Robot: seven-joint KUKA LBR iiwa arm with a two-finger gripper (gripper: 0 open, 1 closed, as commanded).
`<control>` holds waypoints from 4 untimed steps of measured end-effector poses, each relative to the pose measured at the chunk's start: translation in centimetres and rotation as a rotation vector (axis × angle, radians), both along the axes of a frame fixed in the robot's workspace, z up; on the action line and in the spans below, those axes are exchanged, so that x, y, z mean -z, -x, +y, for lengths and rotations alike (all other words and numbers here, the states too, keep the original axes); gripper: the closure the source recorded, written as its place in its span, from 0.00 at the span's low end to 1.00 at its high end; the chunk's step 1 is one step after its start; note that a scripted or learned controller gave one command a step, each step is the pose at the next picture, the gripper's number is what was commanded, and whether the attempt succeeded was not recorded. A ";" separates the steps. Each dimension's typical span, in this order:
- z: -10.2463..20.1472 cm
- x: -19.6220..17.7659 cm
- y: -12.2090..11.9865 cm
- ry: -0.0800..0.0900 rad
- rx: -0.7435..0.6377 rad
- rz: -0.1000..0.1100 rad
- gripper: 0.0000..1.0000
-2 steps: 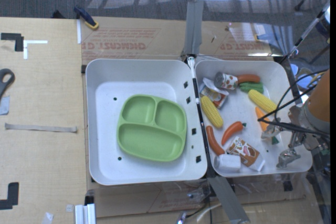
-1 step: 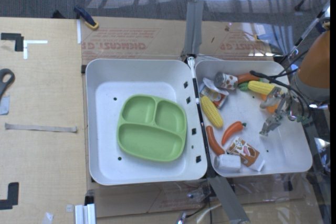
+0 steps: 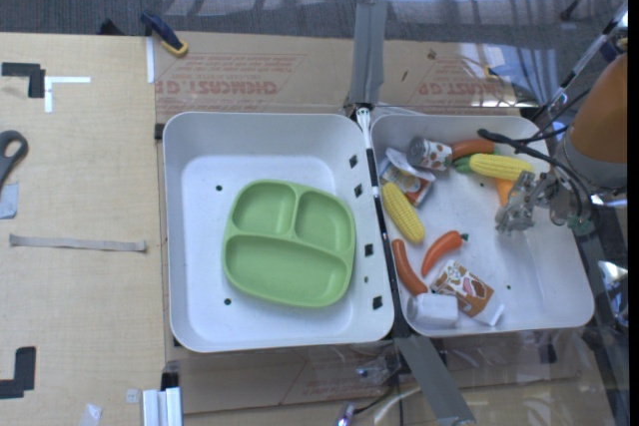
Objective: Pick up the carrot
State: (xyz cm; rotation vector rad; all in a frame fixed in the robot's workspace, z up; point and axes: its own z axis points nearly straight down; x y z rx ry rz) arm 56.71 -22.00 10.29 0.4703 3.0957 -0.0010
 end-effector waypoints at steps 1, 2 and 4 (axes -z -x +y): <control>0.0 0.0 0.0 0.000 0.000 0.000 0.00; 0.0 -1.0 -0.2 0.002 -0.002 -0.005 1.00; -0.1 1.0 -2.1 0.000 -0.145 0.005 0.00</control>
